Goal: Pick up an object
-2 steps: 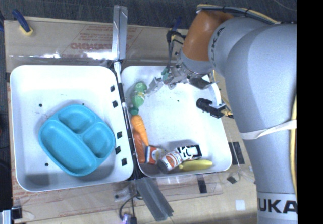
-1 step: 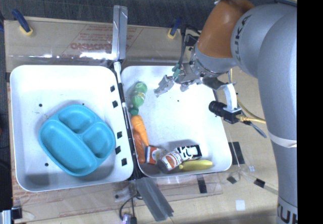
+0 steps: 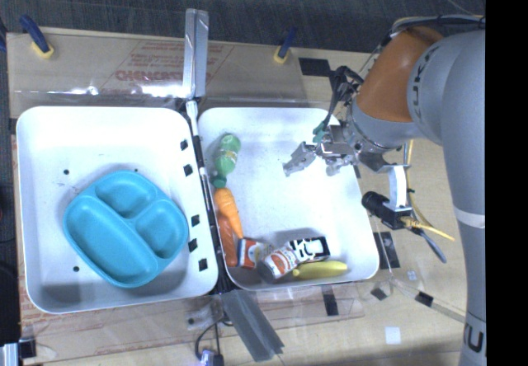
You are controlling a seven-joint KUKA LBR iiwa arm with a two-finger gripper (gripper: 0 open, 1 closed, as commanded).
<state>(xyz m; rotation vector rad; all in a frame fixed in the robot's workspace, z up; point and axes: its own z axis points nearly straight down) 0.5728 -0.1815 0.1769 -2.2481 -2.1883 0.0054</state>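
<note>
**Visitor:** What am I looking at, starting with the big stuff?

**Me:** Two white bins side by side. The left bin (image 3: 33, 191) holds just a blue divided plate (image 3: 124, 227), lying flat near the middle. The right bin (image 3: 272, 121) is my working one, because everything I could pick sits in it. My arm (image 3: 429, 80) reaches in from the right, over that bin's upper right corner.

**Visitor:** Why is everything piled along one side?

**Me:** I'd guess the loose items have slid against the walls. A green bottle-like toy (image 3: 226, 152) and a carrot (image 3: 228, 220) lie end to end along the left wall, by the divider. Along the bottom wall sit a small can (image 3: 283, 260), a black-and-white item (image 3: 310, 247) and a banana (image 3: 320, 270), touching each other in a cluster. The middle of the floor is bare.

**Visitor:** And the gripper?

**Me:** The gripper (image 3: 299, 160) hangs above that bare floor in the upper right part of the bin, well apart from every object. The fingers look spread, with nothing between them, so I'm holding nothing.

**Visitor:** What would you go for?

**Me:** Probably the green toy: it's nearest. But it hugs the wall, so one finger may have no room. The cluster is worse, since closing there could catch two things at once.
</note>
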